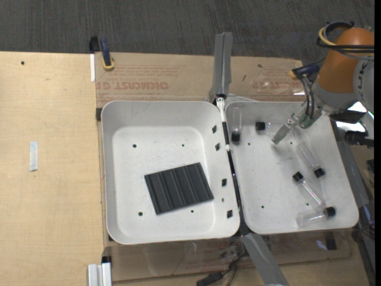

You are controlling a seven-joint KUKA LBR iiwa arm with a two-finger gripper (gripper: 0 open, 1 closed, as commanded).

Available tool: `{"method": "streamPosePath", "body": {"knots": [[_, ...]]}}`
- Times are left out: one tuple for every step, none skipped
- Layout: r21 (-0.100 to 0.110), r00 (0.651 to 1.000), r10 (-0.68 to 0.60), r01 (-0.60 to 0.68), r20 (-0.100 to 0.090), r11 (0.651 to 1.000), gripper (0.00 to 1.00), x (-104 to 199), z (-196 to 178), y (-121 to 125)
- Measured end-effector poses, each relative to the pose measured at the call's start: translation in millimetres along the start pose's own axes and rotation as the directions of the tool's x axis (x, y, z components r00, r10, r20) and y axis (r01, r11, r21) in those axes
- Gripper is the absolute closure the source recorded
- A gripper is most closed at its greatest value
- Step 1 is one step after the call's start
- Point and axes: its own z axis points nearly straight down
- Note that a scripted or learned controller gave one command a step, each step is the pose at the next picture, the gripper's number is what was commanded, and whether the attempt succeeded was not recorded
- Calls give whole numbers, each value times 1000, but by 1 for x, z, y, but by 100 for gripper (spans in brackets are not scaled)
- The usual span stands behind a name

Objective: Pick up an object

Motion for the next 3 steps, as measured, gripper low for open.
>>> {"method": "streamPosePath", "body": {"knots": [[-2, 1000, 0, 0, 3, 1000, 100, -1, -10, 0], [-2, 1000, 0, 0, 4, 1000, 0, -1, -11, 1], [-2, 1000, -9, 9, 3, 1000, 0, -25, -30, -25]]}}
